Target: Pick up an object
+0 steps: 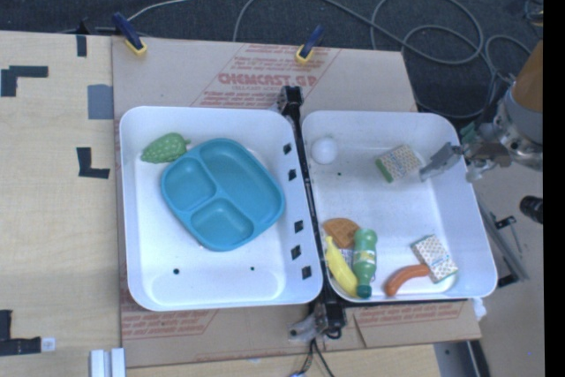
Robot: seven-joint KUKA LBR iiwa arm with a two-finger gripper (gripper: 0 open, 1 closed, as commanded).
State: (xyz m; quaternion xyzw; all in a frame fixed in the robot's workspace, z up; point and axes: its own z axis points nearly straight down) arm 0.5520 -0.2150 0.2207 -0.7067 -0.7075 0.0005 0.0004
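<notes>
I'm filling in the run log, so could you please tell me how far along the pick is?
Nothing looks picked yet. The gripper sits at the right bin's right edge, near the green patterned block, with nothing seen between its fingers. The white ball, banana, bottle and sausage lie in the bin. The whole grasp and lift remain.

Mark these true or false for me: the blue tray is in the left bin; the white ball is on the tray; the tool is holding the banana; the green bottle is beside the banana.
1. The blue tray lies in the left bin. True.
2. The white ball sits on the tray. False: it is in the right bin, near the divider.
3. The tool holds the banana. False: the tool is at the right bin's right rim, and the banana lies at the bin's front.
4. The green bottle lies beside the banana. True.
</notes>
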